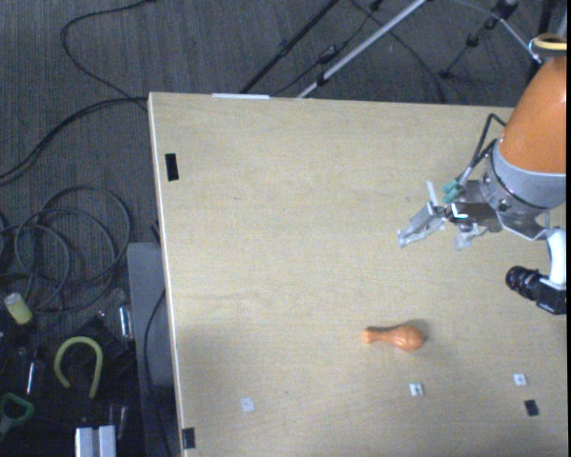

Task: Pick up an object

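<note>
A small orange pear-shaped object point(396, 336) lies on its side on the tan bench top point(285, 255), its narrow end pointing left. My gripper point(434, 238) hangs at the right, above and slightly right of the object and well apart from it. Its two grey fingers stand apart, so it is open, and nothing is between them. The grey wrist and the orange band point(541, 122) rise behind it towards the upper right.
Small black and white markers point(416, 388) sit on the board near the front, and one black marker point(171, 167) is at the upper left. Cables point(57, 236), tools and tripod legs point(381, 27) lie on the floor left of and behind the bench.
</note>
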